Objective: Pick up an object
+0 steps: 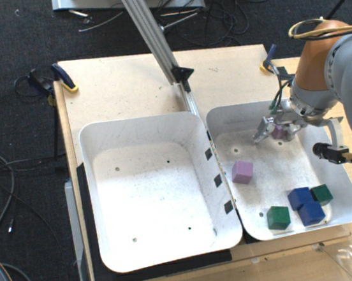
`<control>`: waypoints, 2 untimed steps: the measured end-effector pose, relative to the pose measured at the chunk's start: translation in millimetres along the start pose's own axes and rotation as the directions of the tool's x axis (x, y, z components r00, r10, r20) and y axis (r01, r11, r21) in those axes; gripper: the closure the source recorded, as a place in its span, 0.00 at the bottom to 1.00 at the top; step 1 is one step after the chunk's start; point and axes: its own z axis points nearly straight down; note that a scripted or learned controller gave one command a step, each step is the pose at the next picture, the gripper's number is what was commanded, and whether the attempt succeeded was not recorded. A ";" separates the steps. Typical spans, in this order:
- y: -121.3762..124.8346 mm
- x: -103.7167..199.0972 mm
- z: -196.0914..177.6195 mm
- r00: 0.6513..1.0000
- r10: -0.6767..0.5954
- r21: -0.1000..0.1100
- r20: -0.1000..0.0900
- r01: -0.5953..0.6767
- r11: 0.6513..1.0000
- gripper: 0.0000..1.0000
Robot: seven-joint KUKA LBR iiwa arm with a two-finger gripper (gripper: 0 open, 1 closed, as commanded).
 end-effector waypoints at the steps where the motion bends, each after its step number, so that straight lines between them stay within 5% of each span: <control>1: 32.7 -32.0 -2.0 1.000 0.002 0.002 -0.009 -0.002 1.000 0.00; 2: 23.8 -15.5 -1.6 1.000 -0.001 -0.013 0.002 0.001 1.000 0.00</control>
